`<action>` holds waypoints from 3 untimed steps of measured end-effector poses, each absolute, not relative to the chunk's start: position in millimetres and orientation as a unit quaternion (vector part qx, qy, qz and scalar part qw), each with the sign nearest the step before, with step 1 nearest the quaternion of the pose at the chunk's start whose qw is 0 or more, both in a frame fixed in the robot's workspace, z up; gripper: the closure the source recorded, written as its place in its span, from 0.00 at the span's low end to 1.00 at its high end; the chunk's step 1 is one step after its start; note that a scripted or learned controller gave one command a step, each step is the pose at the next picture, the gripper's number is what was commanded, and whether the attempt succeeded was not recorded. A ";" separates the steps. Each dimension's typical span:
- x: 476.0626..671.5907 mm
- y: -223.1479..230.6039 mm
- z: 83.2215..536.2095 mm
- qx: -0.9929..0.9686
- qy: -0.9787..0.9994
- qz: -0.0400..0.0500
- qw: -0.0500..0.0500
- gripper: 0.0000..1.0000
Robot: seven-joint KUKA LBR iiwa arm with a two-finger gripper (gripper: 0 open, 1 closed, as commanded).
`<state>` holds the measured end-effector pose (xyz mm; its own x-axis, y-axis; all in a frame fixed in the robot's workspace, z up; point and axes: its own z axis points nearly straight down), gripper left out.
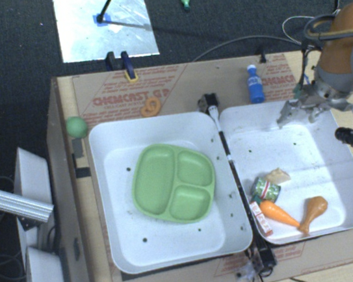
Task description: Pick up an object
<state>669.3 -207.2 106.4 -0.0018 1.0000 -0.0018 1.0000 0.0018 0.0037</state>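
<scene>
Right bin (335, 146): we count a carrot (281, 213), a drumstick (312, 211), a green can (265, 191) and a pale item (278, 176) we cannot identify, clustered near its front. Left bin (113, 179): green divided plate (173, 182). Gripper (297, 110) over the right bin's back edge, fingers spread, grasping nothing; arm cut off at right.

Red lettering reading "CHEMCAST GP" runs across the brown board (123, 89) behind the bins; the print on the small can (265, 190) is too small to read.
</scene>
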 end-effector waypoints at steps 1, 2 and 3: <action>649.6 -149.1 84.3 0.705 0.709 0.001 0.000 0.00; 669.5 -205.2 85.8 0.706 0.708 0.001 -0.001 0.00; 629.1 -128.1 84.7 0.706 0.709 0.001 0.001 0.00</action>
